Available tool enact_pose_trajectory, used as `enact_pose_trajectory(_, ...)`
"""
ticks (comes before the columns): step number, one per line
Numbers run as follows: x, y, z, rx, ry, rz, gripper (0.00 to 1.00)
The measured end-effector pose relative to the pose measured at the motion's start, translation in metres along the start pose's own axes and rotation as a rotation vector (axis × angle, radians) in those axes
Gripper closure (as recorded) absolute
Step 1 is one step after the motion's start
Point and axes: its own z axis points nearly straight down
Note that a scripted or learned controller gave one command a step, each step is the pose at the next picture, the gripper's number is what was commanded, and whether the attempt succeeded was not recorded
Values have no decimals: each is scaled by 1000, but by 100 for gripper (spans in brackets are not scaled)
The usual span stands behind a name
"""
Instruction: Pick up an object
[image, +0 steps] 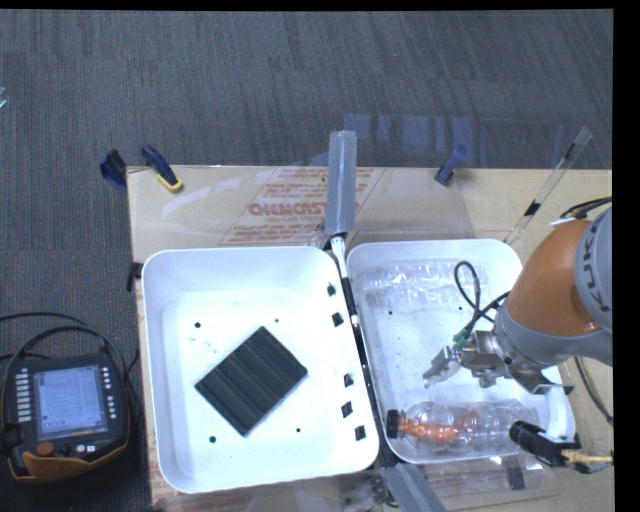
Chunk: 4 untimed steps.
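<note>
A black ribbed square pad (251, 380) lies flat in the left bin (165, 275), turned like a diamond. In the right bin (500, 250), a clear plastic bottle (465, 422) with an orange end lies on its side along the near wall. A crumpled clear plastic piece (420, 280) rests near the far wall. My gripper (443, 366) hangs over the middle of the right bin, just above and behind the bottle, with the orange-banded arm (550, 290) reaching in from the right. I see nothing held in it.
A black cable (466, 283) loops from the wrist over the right bin. A teach pendant (65, 405) sits on the floor at the left. Blue clamps (160, 170) hold the plywood bench at the back. A grey divider post (341, 195) stands between the bins.
</note>
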Motion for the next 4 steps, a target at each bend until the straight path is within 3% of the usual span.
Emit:
enact_pose_trajectory(1,-17,48,-9,1,-1,199,0)
enact_pose_trajectory(2,-37,151,-16,24,-2,558,0)
enact_pose_trajectory(3,-16,74,-11,3,-1,618,0)
enact_pose_trajectory(4,12,24,36,2,2,651,0)
